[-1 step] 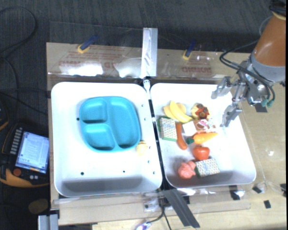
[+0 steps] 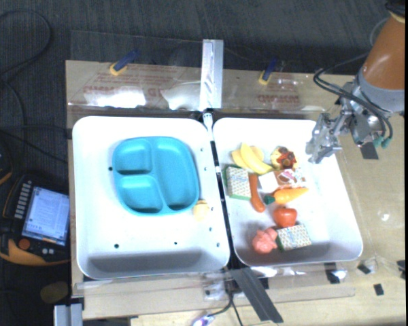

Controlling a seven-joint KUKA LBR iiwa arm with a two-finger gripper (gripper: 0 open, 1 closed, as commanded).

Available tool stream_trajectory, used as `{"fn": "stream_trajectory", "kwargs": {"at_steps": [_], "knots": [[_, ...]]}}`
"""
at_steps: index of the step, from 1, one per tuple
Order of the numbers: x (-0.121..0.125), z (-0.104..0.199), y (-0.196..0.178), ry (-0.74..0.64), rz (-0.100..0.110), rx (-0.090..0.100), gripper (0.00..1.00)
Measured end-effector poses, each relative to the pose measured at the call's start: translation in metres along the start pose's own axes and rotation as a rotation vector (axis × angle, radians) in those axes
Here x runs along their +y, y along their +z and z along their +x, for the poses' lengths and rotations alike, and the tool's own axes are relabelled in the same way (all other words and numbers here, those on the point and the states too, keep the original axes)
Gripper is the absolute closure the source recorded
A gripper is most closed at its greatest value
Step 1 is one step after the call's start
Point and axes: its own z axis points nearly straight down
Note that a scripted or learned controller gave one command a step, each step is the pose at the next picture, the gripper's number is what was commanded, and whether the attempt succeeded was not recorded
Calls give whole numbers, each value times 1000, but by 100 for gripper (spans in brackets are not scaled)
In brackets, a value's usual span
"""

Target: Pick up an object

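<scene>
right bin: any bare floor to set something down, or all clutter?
Right bin: bare floor along its right side, between the toy pile and the right wall, below the gripper; also a strip along the top wall above the bananas. Crowded in the left-centre, from the bananas down to the pink toy. Left bin: bare strip below the blue tray.

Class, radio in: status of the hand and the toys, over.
Hand over right bin's upper right edge, holding nothing. Toy pile untouched, banana nearest. Blue tray in left bin.
</scene>
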Motion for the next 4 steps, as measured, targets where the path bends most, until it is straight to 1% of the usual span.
{"fn": "stream_trajectory", "kwargs": {"at_steps": [1,2,3,4], "knots": [[54,-32,160,-48,-5,5,100],[63,-24,173,3,-2,-6,100],[51,-29,118,58,-6,3,100],[47,9,-12,-83,-4,3,100]]}}
